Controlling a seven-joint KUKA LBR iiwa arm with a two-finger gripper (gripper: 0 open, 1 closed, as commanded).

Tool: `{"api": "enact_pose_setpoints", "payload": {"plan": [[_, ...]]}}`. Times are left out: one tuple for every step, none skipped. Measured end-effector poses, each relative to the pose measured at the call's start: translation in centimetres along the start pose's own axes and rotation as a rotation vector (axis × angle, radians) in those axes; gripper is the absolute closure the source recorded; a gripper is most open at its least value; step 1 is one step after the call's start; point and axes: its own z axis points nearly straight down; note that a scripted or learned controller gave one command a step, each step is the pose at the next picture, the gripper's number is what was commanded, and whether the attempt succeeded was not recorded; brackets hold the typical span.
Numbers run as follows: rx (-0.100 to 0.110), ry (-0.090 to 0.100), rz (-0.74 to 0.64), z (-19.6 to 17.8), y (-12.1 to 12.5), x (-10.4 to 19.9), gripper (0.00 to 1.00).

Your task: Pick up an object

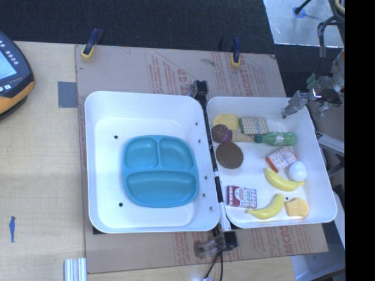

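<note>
Gripper [295,103] over right bin [328,206] rim, open/closed unclear; descending here risks clipping rim, missing green bottle [275,138].

Toys crowd the right bin [326,183]; blue plate [160,170] fills the left bin's [99,157] middle.

bins [99,157] white | plate [159,171] blue | bananas [283,181] yellow | bottle [275,138] green | egg [297,171] white | disc [229,155] brown, perhaps a cookie

Blue plate [160,171] sits in left bin [99,157].
</note>
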Motion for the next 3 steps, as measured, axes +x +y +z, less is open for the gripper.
{"api": "enact_pose_setpoints", "payload": {"plan": [[0.0,0.001,0.001,13.1,0.5,5.1,0.0],[0.033,-0.001,-0.007,13.2,3.2,9.9,0.0],[0.006,0.001,0.001,13.5,-3.6,10.3,0.0]]}}
